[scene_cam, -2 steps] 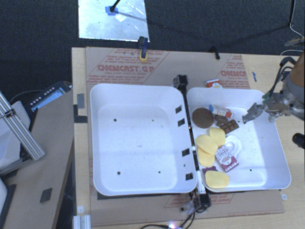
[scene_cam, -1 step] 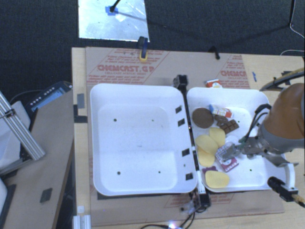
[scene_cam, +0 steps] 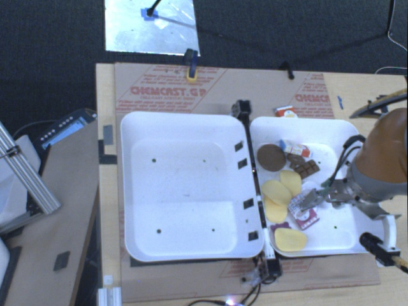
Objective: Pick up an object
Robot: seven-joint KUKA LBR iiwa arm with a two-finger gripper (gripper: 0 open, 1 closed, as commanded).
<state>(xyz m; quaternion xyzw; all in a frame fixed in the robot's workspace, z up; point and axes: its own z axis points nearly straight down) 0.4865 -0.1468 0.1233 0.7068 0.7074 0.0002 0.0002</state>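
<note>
The left bin [scene_cam: 185,187] stands bare on the worktop [scene_cam: 159,85], touching the right bin [scene_cam: 344,132] along a black hinge-like strip; every loose thing lies in the right bin, and places below are given from that bin. Near its left wall sits a brown disc [scene_cam: 271,157], and below that a cluster of yellow chips [scene_cam: 280,193], with one more yellow chip [scene_cam: 290,239] close to the bin's lower left corner. Toward the bin's middle, beside the disc, lie a small red-and-white packet [scene_cam: 296,150] and a dark chocolate piece [scene_cam: 305,167]. Under these, near the middle of the bin, a crinkled silver wrapper [scene_cam: 301,203] lies on a reddish packet [scene_cam: 307,217]. The gripper [scene_cam: 319,198] reaches in from the bin's right side, low over the floor, its tip at the silver wrapper. Its fingers are too blurred against the wrapper to tell how far apart they stand, or whether anything is between them. The wrapper seems the likely target, and it lies flat among the other things, not lifted. So I judge the task about at the grasp: the approach looks done, while closing firmly, lifting clear and proving the hold all remain.
</note>
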